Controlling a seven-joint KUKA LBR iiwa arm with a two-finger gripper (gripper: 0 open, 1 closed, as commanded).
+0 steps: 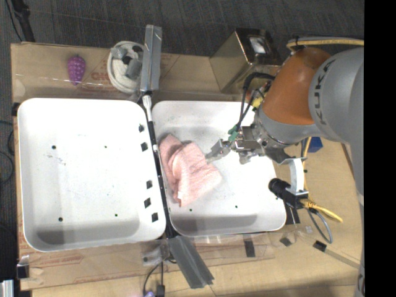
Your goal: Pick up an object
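A crumpled pink cloth lies in the right bin, against its left wall. My gripper hangs over the middle of that bin, just right of the cloth's upper edge. It stands open, and its left finger reaches to the cloth's edge. Nothing sits between the fingers. The grey arm with its orange band comes in from the right and covers the bin's far right corner.
The left bin sits beside it, split off by a metal divider. Behind the bins rest a purple toy, a white roll and a tan box. Cables and a black fitting hang at the bin's right rim.
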